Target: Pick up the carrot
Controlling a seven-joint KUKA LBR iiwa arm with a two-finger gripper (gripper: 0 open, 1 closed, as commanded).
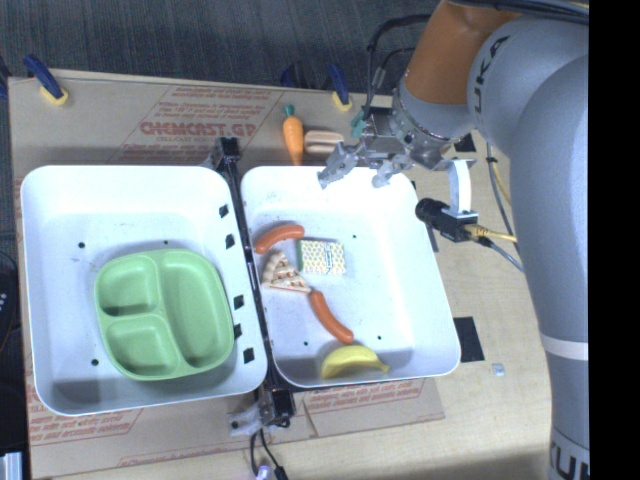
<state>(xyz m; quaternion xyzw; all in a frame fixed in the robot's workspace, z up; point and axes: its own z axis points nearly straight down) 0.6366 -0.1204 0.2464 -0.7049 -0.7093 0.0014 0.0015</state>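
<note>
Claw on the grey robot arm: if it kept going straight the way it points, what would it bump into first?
The claw points down over the back rim of the right white bin. Going straight, it would probably meet that rim or the bin floor just inside; depth is unclear. The small orange carrot lies off to its side.

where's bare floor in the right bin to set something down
Bare floor in the right bin runs along its right side, between the cracker and the right wall, and across the top under the gripper. The left-centre is crowded: two sausages, pizza slice, cracker, and the banana at the bottom wall.
</note>
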